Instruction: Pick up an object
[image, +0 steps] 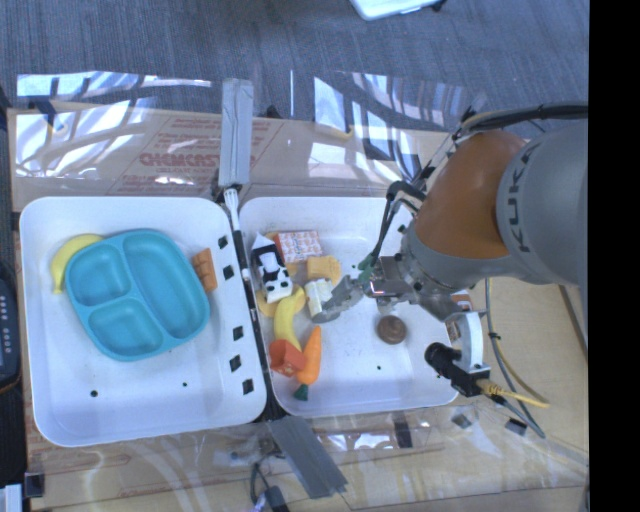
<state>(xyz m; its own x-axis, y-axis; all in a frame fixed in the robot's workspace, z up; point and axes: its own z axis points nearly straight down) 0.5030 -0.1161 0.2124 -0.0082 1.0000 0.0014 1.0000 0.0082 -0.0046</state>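
Since the toy food looks light, stiff and smooth, a hold across the narrow middle is judged safest. One blue tray (140, 292) is seen in the left bin. In the right bin, at nine o'clock, one banana (289, 311) and one carrot (313, 355) are counted. Whether the gripper (327, 302) is clenched cannot be told.

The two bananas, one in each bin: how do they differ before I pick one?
The left-bin banana is tucked against the blue divided plate, partly hidden by its rim; the right-bin banana lies in full view among the toy foods near the divider. The left-bin banana stands far from the gripper; the right-bin banana is just beside it. Both are yellow and curved.
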